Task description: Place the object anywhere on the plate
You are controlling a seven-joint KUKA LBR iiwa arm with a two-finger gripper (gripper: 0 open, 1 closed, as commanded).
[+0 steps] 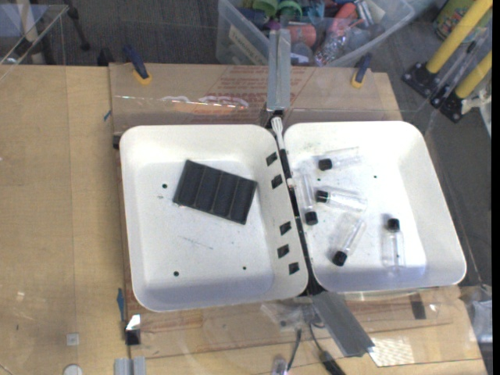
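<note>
Left bin (141, 287): one dark ribbed plate (215, 191), lying flat and skewed, nothing on it. Right bin (441, 233): several clear vials (348, 237) with black caps, scattered, their long axes all differing (one near the right wall stands almost straight up the view). Every vial lies to the right of the plate, across the central divider (285, 209), so the carry runs leftward. Whether the tool is released or clenched cannot be told. Placement not yet done.

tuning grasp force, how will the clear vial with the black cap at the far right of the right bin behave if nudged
The vial looks cylindrical and lies on its side, so it would probably roll. Clear, thin walls suggest it is light and maybe slippery. The right bin floor is flat, so little would stop it.
</note>
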